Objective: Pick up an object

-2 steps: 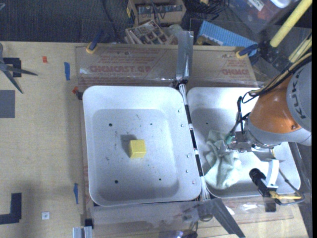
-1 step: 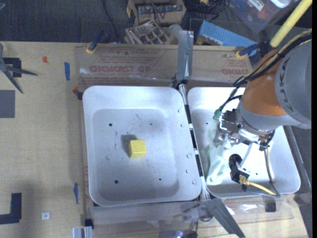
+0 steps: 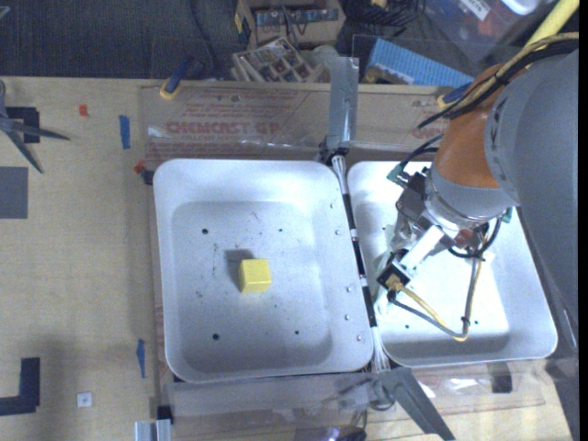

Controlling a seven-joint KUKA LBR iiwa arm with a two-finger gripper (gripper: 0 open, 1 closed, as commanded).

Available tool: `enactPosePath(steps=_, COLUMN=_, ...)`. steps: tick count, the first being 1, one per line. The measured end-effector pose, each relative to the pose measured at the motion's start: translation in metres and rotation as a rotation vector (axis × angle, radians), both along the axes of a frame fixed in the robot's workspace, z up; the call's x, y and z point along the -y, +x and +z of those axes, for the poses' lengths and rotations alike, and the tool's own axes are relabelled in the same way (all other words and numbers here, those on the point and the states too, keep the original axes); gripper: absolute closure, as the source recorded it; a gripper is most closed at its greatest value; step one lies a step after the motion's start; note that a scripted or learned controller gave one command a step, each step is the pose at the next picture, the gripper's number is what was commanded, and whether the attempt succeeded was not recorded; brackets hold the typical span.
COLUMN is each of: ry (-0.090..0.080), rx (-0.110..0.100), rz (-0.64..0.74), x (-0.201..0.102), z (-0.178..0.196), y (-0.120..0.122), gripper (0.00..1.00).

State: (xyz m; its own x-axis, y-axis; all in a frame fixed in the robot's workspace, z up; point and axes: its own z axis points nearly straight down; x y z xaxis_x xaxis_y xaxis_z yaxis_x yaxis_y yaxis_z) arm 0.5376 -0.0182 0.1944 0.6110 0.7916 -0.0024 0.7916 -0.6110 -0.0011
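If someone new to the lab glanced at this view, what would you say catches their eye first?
Most likely the small yellow block, bright against the white floor near the middle of the left bin. Next comes the grey arm with its orange band, reaching in from the right over the right bin.

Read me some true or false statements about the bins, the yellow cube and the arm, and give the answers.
1. The cube lies on the floor of the view's left bin. True.
2. The arm reaches over the left bin. False: it is over the right bin.
3. The cube is red. False: it is yellow.
4. The cube lies apart from the arm, with the bins' shared edge between them. True.
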Motion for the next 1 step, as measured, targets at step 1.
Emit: enactPosePath(steps=1, ry=-0.001, rx=-0.002, rz=0.003, x=-0.001, z=0.0092, y=0.0001, gripper=1.0)
